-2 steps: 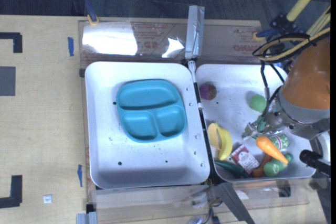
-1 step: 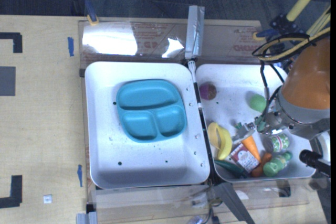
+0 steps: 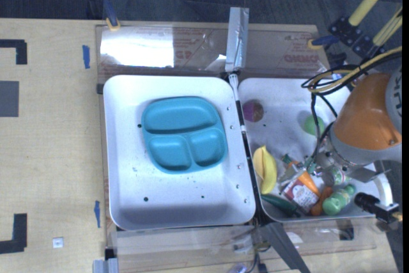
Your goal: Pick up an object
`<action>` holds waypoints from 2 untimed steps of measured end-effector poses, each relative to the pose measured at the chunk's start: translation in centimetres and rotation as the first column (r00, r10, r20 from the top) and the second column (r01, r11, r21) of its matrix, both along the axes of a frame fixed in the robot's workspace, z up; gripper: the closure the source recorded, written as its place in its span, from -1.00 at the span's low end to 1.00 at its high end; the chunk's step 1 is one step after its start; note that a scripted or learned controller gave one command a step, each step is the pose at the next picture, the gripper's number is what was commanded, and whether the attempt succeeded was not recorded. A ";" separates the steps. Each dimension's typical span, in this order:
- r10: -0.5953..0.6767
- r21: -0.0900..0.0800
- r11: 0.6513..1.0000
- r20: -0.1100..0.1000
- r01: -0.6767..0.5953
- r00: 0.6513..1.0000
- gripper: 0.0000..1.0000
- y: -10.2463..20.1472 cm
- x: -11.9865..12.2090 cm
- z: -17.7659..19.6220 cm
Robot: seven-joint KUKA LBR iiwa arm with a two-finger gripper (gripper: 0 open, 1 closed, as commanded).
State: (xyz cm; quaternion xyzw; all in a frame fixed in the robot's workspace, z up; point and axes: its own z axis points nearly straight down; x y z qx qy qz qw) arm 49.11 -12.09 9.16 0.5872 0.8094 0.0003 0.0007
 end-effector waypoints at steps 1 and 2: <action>-0.001 0.000 1.000 0.003 0.001 1.000 1.00 0.1 0.1 1.0; -0.024 0.002 1.000 0.006 0.024 1.000 1.00 6.8 3.6 14.2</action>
